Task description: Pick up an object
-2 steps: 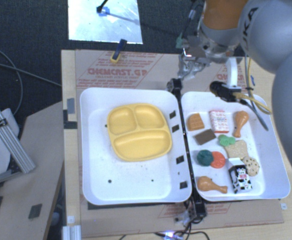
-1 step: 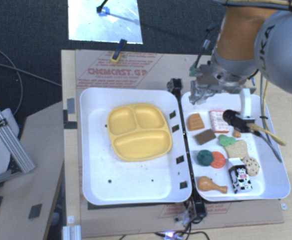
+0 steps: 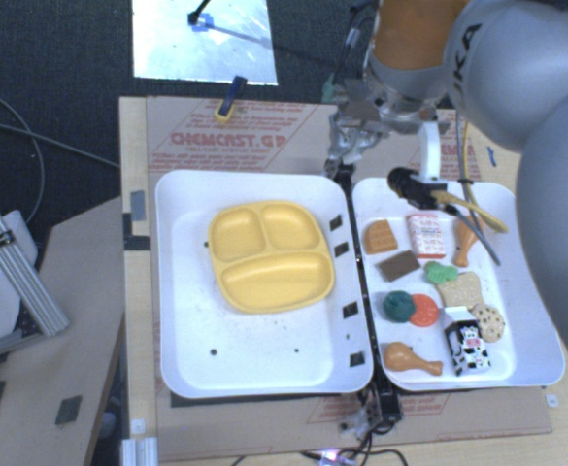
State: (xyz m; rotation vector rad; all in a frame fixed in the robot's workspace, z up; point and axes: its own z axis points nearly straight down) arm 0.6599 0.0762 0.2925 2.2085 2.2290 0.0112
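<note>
Grey arm [image 3: 517,76] overhead, gripper [image 3: 344,158] fingers indistinct

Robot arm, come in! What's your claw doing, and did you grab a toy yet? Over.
Gripper above the bins' far edge, nothing seen in it. Toy food all lying in right bin. Yellow tray in left bin. Path clear.

We see the arm [image 3: 517,76] cut off by the top and right edges, its bulk covering the right bin's [image 3: 546,357] far right corner. We cannot make out the gripper [image 3: 345,158], small and dark against the bench. The metal frame [image 3: 12,260] at left runs off the edge.
</note>
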